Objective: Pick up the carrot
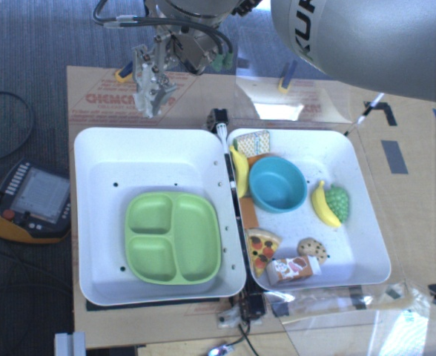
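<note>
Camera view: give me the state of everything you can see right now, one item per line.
Pincer: raised behind the left bin, holding nothing visible.
Green plate: flat in left bin.
Blue bowl: upright in right bin.
Carrot: lying by the divider, partly under the bowl.
Banana: lying beside the bowl.
Pizza slice: flat.
Cookie: flat.
Carton: on its side.

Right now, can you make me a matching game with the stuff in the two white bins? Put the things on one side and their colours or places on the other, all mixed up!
Things:
1. divided plate
2. bowl
3. pizza slice
4. cookie

Colours and places:
A. blue, in the right bin
B. brown with dark chips, near the right bin's front
C. green, in the left bin
D. red and yellow, just below the orange piece

Pairs: 1-C, 2-A, 3-D, 4-B
</note>
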Controlling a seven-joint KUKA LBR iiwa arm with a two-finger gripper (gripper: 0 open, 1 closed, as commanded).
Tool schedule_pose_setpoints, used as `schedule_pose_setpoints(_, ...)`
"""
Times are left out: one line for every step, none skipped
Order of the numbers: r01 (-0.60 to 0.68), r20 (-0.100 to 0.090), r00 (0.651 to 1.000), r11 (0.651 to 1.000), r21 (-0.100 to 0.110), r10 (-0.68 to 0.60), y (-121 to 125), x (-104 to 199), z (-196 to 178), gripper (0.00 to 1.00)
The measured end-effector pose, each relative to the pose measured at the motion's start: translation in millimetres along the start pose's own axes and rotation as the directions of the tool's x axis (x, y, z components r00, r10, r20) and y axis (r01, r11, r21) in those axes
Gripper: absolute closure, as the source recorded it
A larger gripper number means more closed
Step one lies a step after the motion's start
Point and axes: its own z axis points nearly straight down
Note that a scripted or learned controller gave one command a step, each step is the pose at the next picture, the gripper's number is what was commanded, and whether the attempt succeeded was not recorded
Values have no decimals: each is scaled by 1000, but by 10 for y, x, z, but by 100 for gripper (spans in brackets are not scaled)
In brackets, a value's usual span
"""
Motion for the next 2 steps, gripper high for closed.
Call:
schedule_pose_setpoints(43, -29, 999, 999, -5, -43, 96, 307, 2082, 100)
schedule_pose_setpoints(-18, 7, 1000, 1000, 9, 18, -647, 492, 260, 100)
